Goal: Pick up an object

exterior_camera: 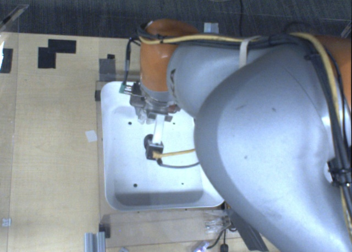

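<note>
Hovering low over the white bin (118, 160), the gripper (148, 116) is pointing down, its opening unreadable. The arm (264, 135) is hiding the bin's right side, so the bearing to anything pickable is undetermined.

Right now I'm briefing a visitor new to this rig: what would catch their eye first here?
The grey arm looms largest, covering the right half of the view, with its orange band at top centre. Below that band the gripper hangs over the upper part of a white bin. Black blocky shapes stand out on the pale bench at upper left.
</note>
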`<state>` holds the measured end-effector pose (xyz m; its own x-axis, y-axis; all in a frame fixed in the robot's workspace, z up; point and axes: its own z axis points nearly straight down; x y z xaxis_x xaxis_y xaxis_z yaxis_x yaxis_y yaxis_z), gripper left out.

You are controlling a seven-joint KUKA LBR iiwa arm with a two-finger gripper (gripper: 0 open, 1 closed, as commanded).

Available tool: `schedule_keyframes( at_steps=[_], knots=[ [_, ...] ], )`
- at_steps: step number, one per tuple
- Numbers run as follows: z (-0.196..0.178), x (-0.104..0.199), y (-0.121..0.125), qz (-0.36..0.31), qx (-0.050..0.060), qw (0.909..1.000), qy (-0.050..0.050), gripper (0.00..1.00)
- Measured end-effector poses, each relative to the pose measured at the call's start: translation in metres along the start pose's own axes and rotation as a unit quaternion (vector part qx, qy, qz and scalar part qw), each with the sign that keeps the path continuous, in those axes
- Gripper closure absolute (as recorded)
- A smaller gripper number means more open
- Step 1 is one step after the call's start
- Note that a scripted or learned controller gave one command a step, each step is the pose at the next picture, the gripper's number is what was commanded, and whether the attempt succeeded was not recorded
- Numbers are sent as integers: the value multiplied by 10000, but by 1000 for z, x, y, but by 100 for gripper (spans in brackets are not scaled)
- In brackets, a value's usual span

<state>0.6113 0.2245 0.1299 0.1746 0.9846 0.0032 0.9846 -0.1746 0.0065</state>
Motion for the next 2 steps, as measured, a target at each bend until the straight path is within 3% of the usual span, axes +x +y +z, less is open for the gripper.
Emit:
schedule_keyframes(
  at_steps=[1, 2],
  knots=[
    [29, -46, 38, 241, 20, 9997, -13, 100],
    [-57, -124, 49, 736, 8, 9973, -8, 100]
  ],
)
